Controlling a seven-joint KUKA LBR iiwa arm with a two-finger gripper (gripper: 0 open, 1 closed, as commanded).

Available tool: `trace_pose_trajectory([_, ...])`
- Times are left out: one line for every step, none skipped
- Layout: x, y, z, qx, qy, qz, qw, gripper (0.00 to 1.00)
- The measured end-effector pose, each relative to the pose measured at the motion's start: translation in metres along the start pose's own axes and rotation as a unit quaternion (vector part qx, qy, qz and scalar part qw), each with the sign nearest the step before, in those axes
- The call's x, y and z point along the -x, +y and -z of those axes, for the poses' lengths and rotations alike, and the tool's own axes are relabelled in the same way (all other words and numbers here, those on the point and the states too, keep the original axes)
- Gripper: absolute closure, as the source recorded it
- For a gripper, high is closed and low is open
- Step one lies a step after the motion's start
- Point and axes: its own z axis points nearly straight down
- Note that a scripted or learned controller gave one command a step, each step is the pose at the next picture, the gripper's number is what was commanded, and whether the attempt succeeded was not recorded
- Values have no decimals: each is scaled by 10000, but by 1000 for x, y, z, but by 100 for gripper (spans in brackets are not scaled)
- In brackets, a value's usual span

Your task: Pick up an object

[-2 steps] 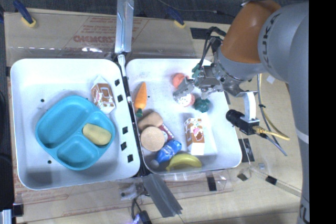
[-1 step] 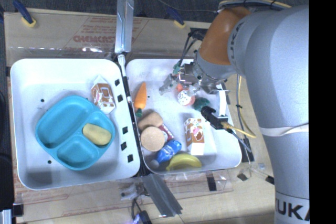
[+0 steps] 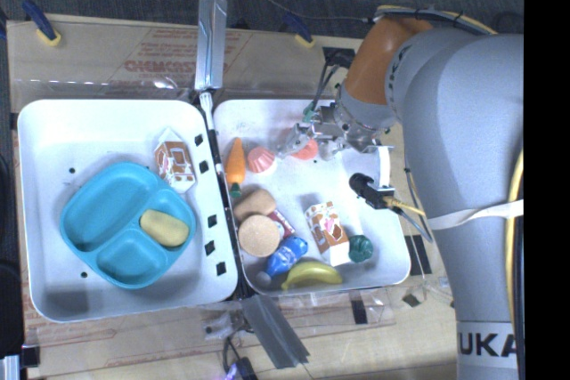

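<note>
One gripper is reaching into the right bin from the right, its metal fingertips lying low near the bin's upper middle; whether they are parted or closed I cannot tell; a pinkish-red piece is sitting right at the tips, and whether it is caught between them is unclear; a pink shell-shaped toy is lying just to its left, and an orange carrot is standing along the divider beside that; lower down, a tan bread roll and a round brown bun are crowding together, touching a blue item and a yellow banana at the front wall; a patterned carton and a dark green ball are lying close by; across the divider, the left bin is bearing a blue divided plate with a yellow potato-like lump in one compartment, and a small patterned box just beside the plate's upper rim
</note>
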Motion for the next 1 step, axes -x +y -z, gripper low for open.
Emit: trace_pose_trajectory([-2,3,13,21,-3,39,10000,100])
